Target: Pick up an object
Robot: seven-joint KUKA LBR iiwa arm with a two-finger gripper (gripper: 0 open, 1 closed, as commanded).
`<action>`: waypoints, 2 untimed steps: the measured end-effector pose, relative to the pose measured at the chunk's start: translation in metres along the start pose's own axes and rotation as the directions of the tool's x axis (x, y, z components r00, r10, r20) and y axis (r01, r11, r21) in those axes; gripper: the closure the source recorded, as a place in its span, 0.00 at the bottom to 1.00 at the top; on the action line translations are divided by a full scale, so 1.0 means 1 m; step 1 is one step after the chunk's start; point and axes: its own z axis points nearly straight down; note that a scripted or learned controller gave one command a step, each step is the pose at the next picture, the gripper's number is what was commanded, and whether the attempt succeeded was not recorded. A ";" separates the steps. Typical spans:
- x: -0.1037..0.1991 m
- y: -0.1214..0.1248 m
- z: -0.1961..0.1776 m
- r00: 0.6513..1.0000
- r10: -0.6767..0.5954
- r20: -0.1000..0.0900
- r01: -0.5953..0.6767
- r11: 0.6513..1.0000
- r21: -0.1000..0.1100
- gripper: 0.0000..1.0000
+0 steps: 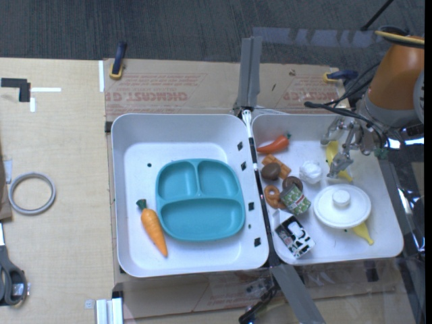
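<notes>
My gripper (339,152) hangs over the back right part of the right bin (391,248), reaching in from the right under the orange band of the arm (398,73). A yellow object (333,155) lies right beneath it, partly covered by the metal of the gripper. Close by on the left sits a small white object (310,171). A round white lid (342,204) lies just in front of the gripper, with a banana (364,233) sticking out from under it.
The right bin also holds a red pepper (275,143), a brown ball (271,171), a small donut (273,196), a green can (295,199) and a black-and-white box (294,236). The left bin (125,181) holds a teal divided plate (200,199) and a carrot (153,227).
</notes>
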 end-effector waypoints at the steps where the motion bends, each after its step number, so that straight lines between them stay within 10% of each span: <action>1: -0.002 0.001 -0.012 1.000 -0.004 0.008 0.004 1.000 0.002 1.00; 2: 0.002 0.043 -0.086 0.999 0.045 0.000 -0.045 0.999 -0.001 1.00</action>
